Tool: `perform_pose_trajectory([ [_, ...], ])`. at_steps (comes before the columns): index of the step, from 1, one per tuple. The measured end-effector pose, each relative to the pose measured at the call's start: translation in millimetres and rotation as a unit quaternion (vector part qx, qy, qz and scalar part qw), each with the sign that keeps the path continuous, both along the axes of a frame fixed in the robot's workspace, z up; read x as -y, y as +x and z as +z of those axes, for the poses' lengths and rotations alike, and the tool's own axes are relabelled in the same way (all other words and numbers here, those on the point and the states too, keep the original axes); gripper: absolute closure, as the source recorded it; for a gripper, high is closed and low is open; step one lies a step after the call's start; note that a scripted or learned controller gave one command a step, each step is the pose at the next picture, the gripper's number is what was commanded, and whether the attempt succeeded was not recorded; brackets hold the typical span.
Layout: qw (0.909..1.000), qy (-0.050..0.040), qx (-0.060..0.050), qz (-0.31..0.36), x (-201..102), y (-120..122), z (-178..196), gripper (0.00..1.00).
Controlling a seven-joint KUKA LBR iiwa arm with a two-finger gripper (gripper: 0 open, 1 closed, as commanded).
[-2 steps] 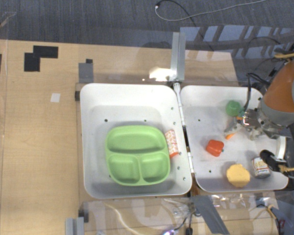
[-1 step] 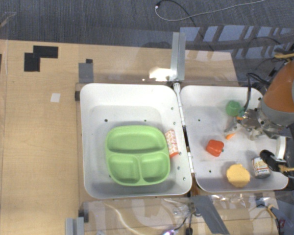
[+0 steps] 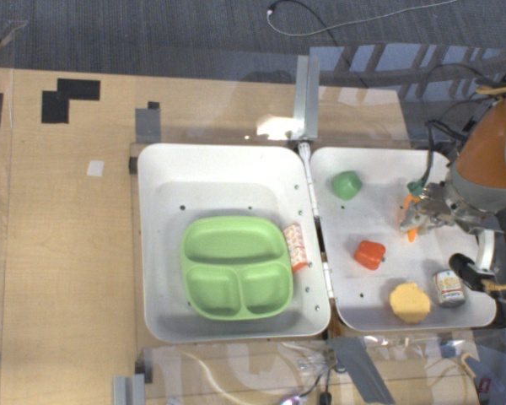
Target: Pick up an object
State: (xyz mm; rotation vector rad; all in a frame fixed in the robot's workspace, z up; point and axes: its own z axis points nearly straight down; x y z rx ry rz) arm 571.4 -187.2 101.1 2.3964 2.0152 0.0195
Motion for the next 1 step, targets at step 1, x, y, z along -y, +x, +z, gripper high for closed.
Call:
perform_pose_trajectory([
  [1,0.9938,0.0004,-0.006,-0.111,-19.2,27.2,116.2,1.00],
])
